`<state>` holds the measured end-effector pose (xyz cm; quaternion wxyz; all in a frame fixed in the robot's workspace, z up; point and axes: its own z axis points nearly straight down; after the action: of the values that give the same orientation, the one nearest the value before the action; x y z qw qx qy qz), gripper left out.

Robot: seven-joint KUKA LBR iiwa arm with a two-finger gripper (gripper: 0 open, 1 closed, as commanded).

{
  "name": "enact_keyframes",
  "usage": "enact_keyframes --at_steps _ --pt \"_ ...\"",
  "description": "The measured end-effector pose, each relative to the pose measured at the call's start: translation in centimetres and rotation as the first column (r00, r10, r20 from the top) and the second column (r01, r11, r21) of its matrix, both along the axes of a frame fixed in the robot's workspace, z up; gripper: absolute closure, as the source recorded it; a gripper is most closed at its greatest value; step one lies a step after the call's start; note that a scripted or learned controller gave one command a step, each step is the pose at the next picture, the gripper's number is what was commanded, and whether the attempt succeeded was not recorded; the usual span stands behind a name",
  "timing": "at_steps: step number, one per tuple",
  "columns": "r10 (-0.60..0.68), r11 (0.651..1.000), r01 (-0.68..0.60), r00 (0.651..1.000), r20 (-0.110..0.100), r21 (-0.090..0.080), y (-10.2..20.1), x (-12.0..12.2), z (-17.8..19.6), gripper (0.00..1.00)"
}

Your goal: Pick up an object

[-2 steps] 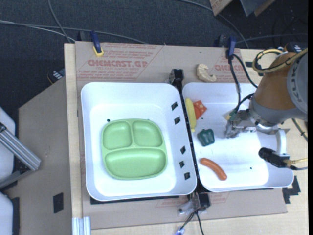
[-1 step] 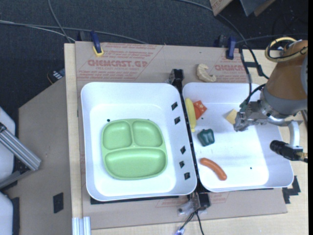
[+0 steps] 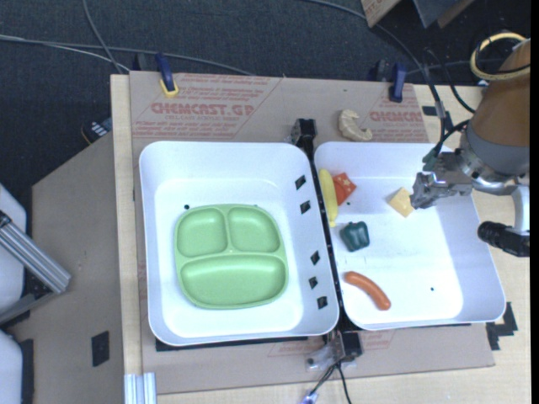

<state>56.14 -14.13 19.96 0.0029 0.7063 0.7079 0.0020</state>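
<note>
Nearest the camera in the right bin lies an orange sausage-shaped piece, with a dark green pepper-like piece just beyond it. Farther back, a yellow stick rests along the bin's left wall, touching a red piece. A small yellow wedge sits toward the far right of the bin, just beside the claw, so it looks the likeliest thing to pick up. Whether the claw is wide or narrow cannot be told from this angle, and nothing is seen between its tips. To do the step well, the claw should probably centre itself squarely over the wedge before lowering, since the piece is small and could be nudged aside. The left bin holds a green divided plate with three sections, each bare. Beyond both bins, a beige lump rests on the table.
</note>
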Motion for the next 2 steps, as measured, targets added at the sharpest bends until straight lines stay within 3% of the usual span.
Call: enact_keyframes --at_steps 1,2 --pt "-0.001 1.0 0.001 1.0 -0.005 0.001 0.0 0.1 0.5 1.0" --pt "0.004 1.0 -0.004 1.0 -0.006 0.003 5.0 1.6 -0.1 1.0"
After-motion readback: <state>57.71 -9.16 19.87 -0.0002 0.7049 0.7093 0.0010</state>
